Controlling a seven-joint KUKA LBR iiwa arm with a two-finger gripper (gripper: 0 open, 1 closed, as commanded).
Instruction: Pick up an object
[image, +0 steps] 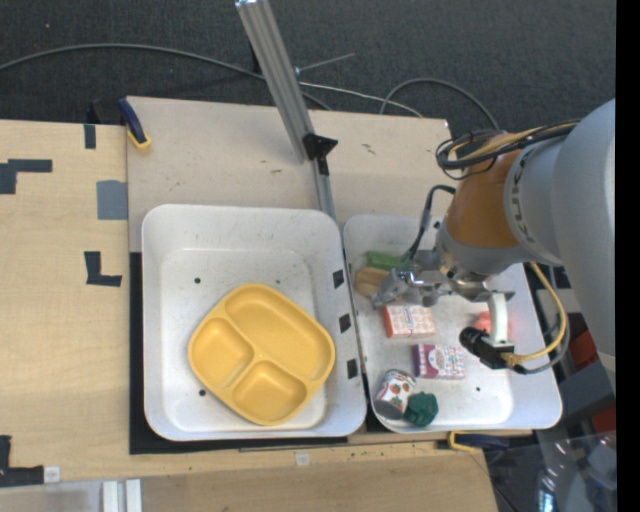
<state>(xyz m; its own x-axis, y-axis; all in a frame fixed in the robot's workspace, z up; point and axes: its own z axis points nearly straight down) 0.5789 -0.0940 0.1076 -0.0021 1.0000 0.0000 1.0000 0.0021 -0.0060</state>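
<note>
Green toy hugs right bin's front rim.

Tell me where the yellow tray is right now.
The yellow divided tray lies in the left bin, toward its front, across the divider from the small packets by the gripper.

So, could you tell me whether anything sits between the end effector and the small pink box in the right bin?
Nothing visible does. The end effector hangs just above the pink box in the right bin; the purple carton and a green item lie off to the sides.
</note>
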